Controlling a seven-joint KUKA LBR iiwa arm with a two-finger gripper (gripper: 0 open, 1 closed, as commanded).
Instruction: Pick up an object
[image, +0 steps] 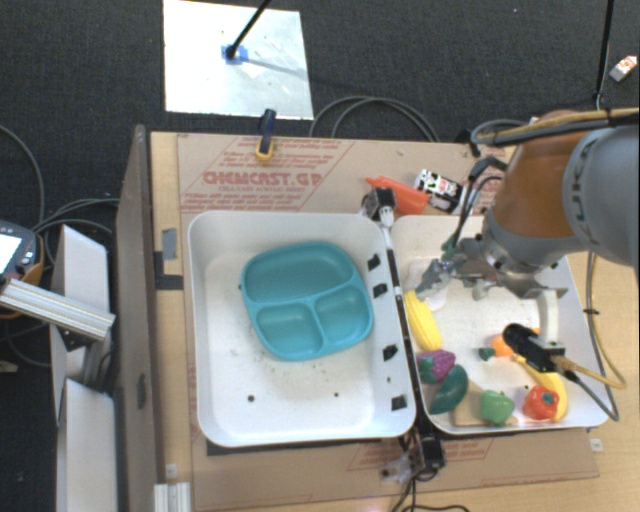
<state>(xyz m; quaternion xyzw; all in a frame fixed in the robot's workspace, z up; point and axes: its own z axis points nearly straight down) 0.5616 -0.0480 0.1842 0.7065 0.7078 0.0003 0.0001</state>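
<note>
One teal tray (305, 300), two white bins (225, 330), one yellow corn (423, 320)

Cardboard-topped bench (300, 165) with two white bins (left (215, 330), right (570, 300)) side by side.

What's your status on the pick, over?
Gripper low in right bin, finger state unclear. Nothing seen held. Yellow corn just below it. Toys clustered at bin's near edge.

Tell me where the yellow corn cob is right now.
The yellow corn cob lies in the right bin, against its left wall, just above the purple toy and below the tool.
</note>
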